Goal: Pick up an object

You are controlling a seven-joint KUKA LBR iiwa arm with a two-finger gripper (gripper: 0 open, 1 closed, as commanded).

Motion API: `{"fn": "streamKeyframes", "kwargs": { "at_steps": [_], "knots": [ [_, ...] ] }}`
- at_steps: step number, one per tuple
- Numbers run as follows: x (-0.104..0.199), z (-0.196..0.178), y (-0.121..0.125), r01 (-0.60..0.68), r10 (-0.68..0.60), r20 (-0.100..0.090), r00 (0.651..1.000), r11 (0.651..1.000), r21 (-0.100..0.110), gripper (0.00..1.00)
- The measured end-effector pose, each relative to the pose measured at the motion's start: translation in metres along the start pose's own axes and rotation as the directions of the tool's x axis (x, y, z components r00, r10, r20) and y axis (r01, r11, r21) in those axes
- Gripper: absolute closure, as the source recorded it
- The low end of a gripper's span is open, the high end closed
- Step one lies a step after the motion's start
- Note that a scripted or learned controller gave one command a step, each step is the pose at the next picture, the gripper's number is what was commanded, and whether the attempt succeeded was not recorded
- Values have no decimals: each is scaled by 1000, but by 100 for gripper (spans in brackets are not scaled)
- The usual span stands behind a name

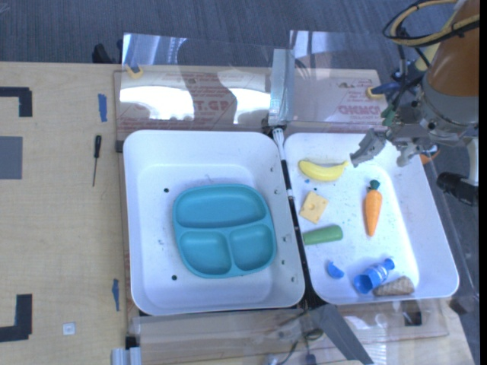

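Well, nothing is lifted yet. The grey two-finger gripper (386,149) hangs over the back of the right shallow white bin (435,272), fingers spread wide, gripping nothing. Just beside its left finger lies the yellow plastic banana (321,170); the orange toy carrot (372,209) sits near, below the fingers. Descent, closing and lifting all look to remain.
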State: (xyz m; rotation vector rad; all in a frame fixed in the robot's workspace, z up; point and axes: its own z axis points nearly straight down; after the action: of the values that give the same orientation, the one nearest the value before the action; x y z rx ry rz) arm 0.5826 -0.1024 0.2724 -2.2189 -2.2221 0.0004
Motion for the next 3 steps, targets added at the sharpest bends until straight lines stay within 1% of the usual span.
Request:
{"fn": "streamKeyframes", "kwargs": {
  "at_steps": [1, 2, 3],
  "knots": [
    [-80, 116, -2, -82, 82, 1, 997, 997, 11, 0],
    [-93, 176, -8, -53, 53, 1, 999, 999, -6, 0],
    [-94, 167, -8, -55, 55, 1, 998, 998, -7, 100]
  ]
}}
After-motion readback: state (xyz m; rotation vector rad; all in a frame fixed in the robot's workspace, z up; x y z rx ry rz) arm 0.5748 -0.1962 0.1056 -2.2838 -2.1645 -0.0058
